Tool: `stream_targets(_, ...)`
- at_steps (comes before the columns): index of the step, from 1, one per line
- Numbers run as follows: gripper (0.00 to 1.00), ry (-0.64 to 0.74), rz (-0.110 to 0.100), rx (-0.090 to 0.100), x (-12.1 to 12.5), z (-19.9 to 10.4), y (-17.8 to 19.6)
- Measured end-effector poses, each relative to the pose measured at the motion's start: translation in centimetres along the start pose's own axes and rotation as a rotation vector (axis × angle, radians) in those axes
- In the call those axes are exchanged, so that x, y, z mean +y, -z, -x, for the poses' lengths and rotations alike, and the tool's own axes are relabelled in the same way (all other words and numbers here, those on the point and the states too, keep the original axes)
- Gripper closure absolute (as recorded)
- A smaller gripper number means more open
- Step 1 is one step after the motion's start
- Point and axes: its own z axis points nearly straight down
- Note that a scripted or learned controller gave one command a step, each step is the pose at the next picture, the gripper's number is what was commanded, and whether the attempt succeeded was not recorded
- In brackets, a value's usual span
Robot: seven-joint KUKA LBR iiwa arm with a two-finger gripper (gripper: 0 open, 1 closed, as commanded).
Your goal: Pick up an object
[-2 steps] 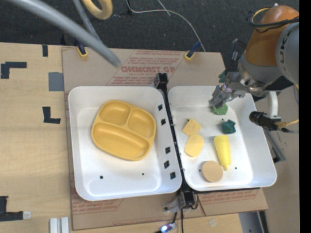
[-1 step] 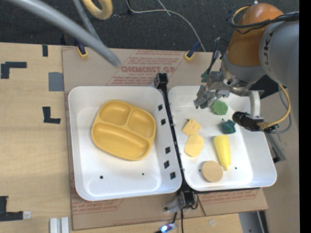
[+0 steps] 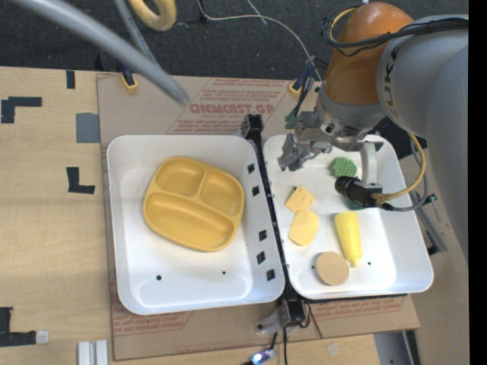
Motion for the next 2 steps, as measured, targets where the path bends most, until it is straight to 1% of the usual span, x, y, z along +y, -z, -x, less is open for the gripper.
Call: stream_targets(2,1.00,0.001,0.000,-0.002,-0.8,-11.5,0.0)
